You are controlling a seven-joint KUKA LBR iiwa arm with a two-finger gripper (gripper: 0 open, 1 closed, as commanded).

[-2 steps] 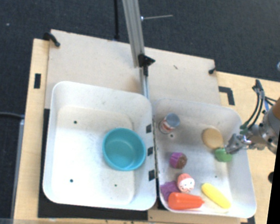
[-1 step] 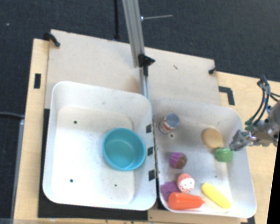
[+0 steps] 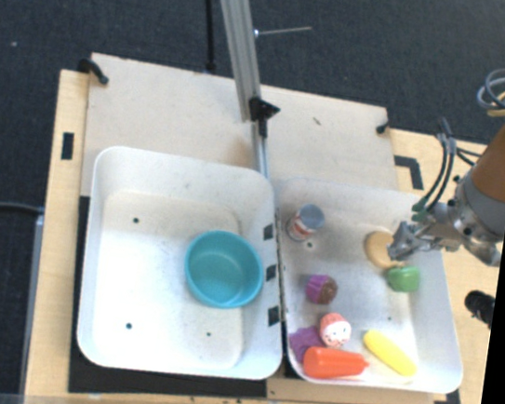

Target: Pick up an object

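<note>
My gripper (image 3: 401, 248) hangs over the right bin (image 3: 447, 315) near its far right side, fingers pointing down-left. Its tips sit right at a tan round piece (image 3: 377, 249), with a green object (image 3: 403, 279) just below them. Nothing visibly sits between the fingers. Further down the bin lie a purple block (image 3: 319, 288), a small pink-and-white figure (image 3: 336, 329), an orange carrot shape (image 3: 335, 362) and a yellow banana shape (image 3: 389, 352). A small grey-and-red can (image 3: 306, 222) stands near the bin's left wall.
The left bin (image 3: 118, 223) holds a blue bowl (image 3: 224, 269). A metal pole (image 3: 242, 54) slants up from between the bins. Cables and the arm's orange band (image 3: 498, 163) crowd the right edge.
</note>
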